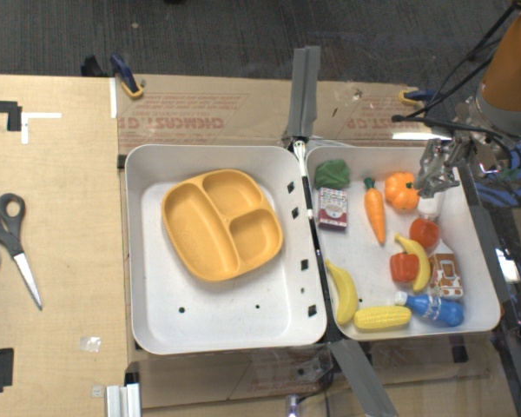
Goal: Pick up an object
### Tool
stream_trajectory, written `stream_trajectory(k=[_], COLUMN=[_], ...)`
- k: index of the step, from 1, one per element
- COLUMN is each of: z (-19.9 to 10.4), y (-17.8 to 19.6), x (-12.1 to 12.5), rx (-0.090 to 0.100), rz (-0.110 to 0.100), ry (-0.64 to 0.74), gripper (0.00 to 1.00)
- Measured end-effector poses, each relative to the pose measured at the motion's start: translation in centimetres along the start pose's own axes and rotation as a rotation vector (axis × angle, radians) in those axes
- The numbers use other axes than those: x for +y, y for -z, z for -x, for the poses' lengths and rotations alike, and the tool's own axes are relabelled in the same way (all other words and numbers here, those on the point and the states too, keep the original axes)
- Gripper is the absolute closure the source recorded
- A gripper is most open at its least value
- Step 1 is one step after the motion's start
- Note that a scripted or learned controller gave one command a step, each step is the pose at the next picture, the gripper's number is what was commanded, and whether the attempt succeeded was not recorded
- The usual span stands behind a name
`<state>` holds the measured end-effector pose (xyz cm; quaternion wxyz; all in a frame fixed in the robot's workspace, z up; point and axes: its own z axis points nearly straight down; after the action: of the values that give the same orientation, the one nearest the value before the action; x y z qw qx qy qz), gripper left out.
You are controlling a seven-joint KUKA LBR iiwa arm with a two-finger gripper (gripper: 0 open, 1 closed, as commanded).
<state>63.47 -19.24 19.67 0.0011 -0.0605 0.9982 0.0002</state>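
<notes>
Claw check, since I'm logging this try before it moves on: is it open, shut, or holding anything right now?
Claw: cannot be told. It hangs over the right bin, close to the orange fruit.

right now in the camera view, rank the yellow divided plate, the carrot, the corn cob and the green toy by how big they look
1. yellow divided plate, by far the largest
2. carrot and corn cob: they look about alike, so no ranking between them
3. green toy, the smallest
</notes>
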Motion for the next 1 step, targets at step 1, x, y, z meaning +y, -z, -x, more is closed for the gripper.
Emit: stream_trajectory(k=[1], z=[0.0], y=[-0.01], x=[0.02], rx=[0.0], rz=[0.0], ry=[0.0], gripper=[0.0])
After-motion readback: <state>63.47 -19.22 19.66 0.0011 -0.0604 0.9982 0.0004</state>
